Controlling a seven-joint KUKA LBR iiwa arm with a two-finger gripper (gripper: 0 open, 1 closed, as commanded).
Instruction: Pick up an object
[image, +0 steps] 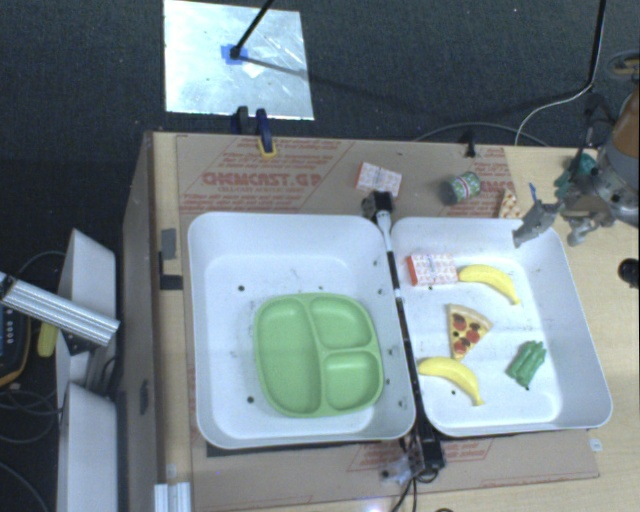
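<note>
Cardboard-topped bench carries two white bins side by side, and the gripper (556, 221) hangs at the upper right corner of the right bin (575, 300), fingers spread apart with nothing between them. Pickup is judged not yet begun: nearest candidates are a banana (490, 281) and a small red-and-white box (431, 268), with a pizza slice (466, 330), a second banana (452, 377) and a green toy (526, 362) farther down. Left bin (215, 250) holds a green divided plate (318, 354); no obstruction noted over the right bin.
</note>
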